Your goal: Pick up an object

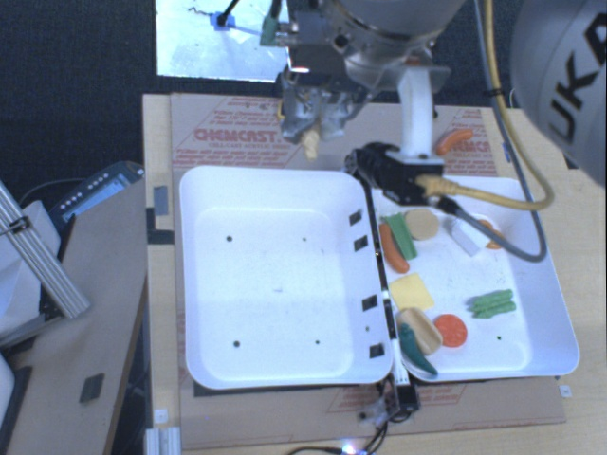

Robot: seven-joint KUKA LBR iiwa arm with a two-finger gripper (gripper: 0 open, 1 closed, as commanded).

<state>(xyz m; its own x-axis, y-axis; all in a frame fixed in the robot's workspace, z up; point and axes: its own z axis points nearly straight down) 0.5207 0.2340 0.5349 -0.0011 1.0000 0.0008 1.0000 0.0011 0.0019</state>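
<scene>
from my remote station i see the arm (398,8) entering from the upper right, its gripper (311,121) hanging over the far edge of the table (237,126), just beyond the far rim of the left bin (275,273). a small pale yellow piece (310,143) sits at the gripper's lower tip; i cannot tell whether it is clamped there, nor how far apart the gripper stands.

the candidate objects lie in the right bin (531,349), well apart from the gripper and on its near right. near the divider: an orange carrot-like piece (393,248) touching a green pod (402,234), with a tan disc (422,224) just beside them. further forward: a yellow wedge (412,292), a tan oval piece (420,330) over a dark green piece (417,358), and a red disc (450,331) just beside these. a bundle of green beans (492,302) lies toward the right, and a white block (464,238) lies further back. an orange sausage-like piece (454,140) rests on the table behind the right bin.

a black camera unit (394,173) on a white post (415,112) stands over the right bin's far corner, with a yellow cable (503,200) trailing from it.

legible text: "chemcast" in red on the board (232,133) beneath the bins, repeated; part of "kuka" on the arm housing (569,74).
</scene>
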